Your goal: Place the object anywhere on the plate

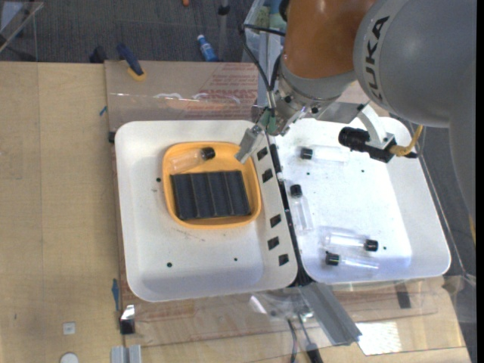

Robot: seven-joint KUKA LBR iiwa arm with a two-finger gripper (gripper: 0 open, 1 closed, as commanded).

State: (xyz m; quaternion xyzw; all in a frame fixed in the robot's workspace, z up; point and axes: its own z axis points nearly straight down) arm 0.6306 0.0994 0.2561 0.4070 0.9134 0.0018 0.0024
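Note:
An orange-yellow plate [175, 203] lies in the left bin [144, 255], with a dark ribbed block [210, 195] resting across its middle. A small clear vial with a black cap [205, 154] lies on the plate's far rim area, above the block. My gripper [248, 144] hangs over the plate's upper right corner, slanting down to the left, a short way right of that vial and apart from it. The grey arm with its orange band [325, 29] covers the space above the bins' dividing edge.
The right bin [423, 233] holds several clear black-capped vials, such as one [305, 153] at the back, one [296, 192] near the divider and a pair [349, 249] at the front. A black cable fitting [355, 138] sticks out beside the arm.

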